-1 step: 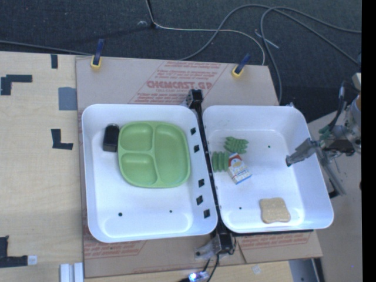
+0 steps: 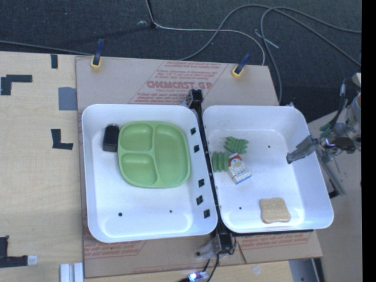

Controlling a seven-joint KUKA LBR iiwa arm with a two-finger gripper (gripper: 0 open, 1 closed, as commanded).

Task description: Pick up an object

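White plastic forms the two bins on the table (image 2: pixel 35 157). The left bin (image 2: pixel 100 216) carries a green divided plate (image 2: pixel 155 155) with a small black object (image 2: pixel 110 138) just beside it. The right bin (image 2: pixel 294 128) contains green leafy pieces (image 2: pixel 235 144), a small carton (image 2: pixel 238 169) and a tan biscuit-like piece (image 2: pixel 274 210). The pincer (image 2: pixel 301 150) is seen at that bin's right rim, partly cut off; whether it is released or clenched cannot be told, and nothing is seen in it.

Dark grey carpet floor (image 2: pixel 70 10) behind, crossed by thin grey cables (image 2: pixel 235 16). Pale wooden bench top (image 2: pixel 35 175) with black tape marks (image 2: pixel 59 140). Brown printed cardboard sheet (image 2: pixel 176 81) held by yellow-blue clamps (image 2: pixel 96 57).
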